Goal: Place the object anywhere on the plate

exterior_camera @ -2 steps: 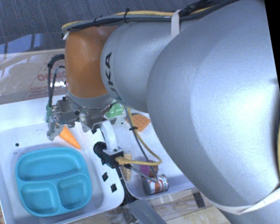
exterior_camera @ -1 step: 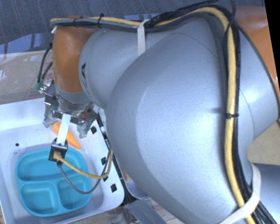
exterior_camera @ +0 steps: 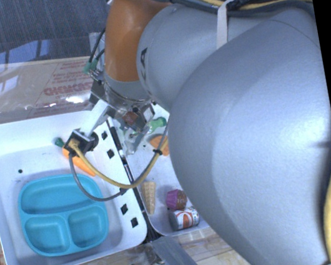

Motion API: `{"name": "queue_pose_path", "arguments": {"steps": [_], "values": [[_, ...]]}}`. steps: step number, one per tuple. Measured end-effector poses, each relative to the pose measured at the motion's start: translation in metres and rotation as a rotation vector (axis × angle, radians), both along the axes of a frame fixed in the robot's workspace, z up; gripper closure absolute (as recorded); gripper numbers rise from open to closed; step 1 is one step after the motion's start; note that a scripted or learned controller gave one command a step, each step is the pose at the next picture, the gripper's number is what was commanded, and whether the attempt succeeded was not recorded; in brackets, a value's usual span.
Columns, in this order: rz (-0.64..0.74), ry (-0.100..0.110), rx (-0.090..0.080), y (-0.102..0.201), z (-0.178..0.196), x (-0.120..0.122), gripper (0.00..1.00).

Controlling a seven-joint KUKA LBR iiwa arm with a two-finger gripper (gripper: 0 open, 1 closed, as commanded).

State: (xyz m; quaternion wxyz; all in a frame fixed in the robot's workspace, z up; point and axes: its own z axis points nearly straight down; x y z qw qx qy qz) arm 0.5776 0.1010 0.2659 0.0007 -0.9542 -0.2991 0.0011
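A carrot-like orange piece with a green tip (exterior_camera: 76, 158) lies in the left white bin (exterior_camera: 2, 141), just above the light-blue 3-compartment plastic plate (exterior_camera: 64, 221) and near its upper right corner; a black part of the arm's tooling covers its upper end. The gripper (exterior_camera: 131, 127) hangs over the divider between the 2 bins, mostly hidden by the grey arm (exterior_camera: 248, 133), so I cannot tell its state. In the right white bin (exterior_camera: 163, 227), much of it blocked by the arm, a beige cone (exterior_camera: 149, 196), a purple piece (exterior_camera: 176, 198) and a small can (exterior_camera: 184, 218) are visible. Another orange item (exterior_camera: 160, 143) peeks out, hard to identify.
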Motion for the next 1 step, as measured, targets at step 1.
{"name": "queue_pose_path", "arguments": {"steps": [1], "values": [[-0.168, 0.004, -0.002, 0.0528, -0.107, -0.0473, 0.0]]}}
